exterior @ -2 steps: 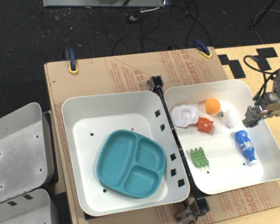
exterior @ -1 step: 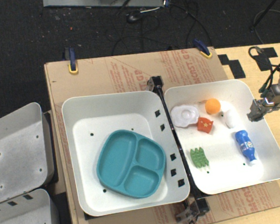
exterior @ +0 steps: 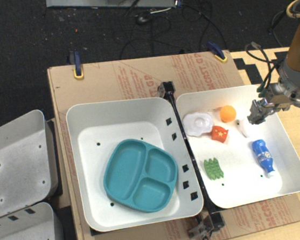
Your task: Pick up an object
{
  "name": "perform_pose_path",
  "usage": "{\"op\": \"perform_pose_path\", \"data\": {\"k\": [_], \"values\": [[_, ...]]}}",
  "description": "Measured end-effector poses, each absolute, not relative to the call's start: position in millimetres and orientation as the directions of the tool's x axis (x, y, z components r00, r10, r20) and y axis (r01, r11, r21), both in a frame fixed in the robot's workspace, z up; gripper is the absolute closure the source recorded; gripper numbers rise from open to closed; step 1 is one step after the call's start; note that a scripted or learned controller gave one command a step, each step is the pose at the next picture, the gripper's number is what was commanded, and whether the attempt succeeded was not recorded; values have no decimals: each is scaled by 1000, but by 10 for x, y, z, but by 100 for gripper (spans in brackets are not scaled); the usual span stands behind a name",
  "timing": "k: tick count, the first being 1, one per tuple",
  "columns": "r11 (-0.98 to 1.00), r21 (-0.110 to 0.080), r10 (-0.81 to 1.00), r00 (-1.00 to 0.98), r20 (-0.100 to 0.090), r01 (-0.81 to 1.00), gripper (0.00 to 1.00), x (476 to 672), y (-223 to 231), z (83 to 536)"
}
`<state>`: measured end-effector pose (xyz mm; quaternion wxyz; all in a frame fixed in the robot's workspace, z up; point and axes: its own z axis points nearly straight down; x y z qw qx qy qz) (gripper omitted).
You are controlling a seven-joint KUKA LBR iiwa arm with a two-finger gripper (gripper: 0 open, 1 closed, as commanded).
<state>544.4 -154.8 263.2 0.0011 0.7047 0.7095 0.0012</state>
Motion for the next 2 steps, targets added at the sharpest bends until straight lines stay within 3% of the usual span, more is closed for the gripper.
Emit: {"op": "perform_pose_path", "data": {"k": [2], "values": [[8, -1, 1000, -8, 1, 1000, 100, 5793, -666, 2404]]}}
